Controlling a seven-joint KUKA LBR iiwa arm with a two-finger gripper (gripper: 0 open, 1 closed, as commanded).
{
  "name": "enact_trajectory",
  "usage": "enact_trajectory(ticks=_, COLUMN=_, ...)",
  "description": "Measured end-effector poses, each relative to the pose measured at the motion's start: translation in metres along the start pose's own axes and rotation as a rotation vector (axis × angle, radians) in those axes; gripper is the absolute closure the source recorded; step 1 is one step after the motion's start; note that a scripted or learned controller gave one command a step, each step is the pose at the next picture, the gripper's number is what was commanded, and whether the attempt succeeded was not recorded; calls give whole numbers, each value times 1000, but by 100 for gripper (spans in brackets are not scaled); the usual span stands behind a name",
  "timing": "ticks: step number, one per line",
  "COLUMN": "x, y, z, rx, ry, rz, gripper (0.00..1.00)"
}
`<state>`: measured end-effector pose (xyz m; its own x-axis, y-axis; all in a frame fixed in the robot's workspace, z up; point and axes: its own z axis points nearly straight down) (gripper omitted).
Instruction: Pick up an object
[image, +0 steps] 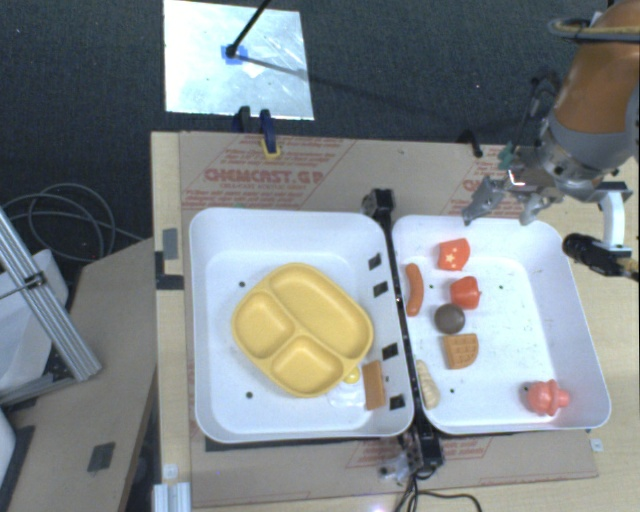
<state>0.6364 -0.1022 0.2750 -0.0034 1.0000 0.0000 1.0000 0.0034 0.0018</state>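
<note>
From my end, no pick had been made: the pincer (508, 200) hung with its fingers apart and nothing between them, above the right white plastic bin's (580, 300) far rim. Nearest candidate, a red block-shaped toy (453, 254), lay in that bin, untouched. Descent and grasp remained.

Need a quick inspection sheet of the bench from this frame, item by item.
Surface: bench board carries left bin and right bin, side by side.
Job's things: right bin holds two red pieces, sausage, brown ball, waffle, pink toy.
Clutter: yellow divided tray and small tan block in left bin.
Tool: tool above right bin's far rim, holding nothing visible.
Cables: loops on the floor, left.
Surroundings: shiny sheet beyond the bench.
</note>
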Motion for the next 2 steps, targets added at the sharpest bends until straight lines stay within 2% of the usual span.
enact_trajectory(ticks=1, x=-18, y=30, z=91, rx=4, ry=-1, rz=3, gripper=0)
enact_trajectory(ticks=2, x=-17, y=30, z=197, rx=8, ry=1, rz=1, gripper=0)
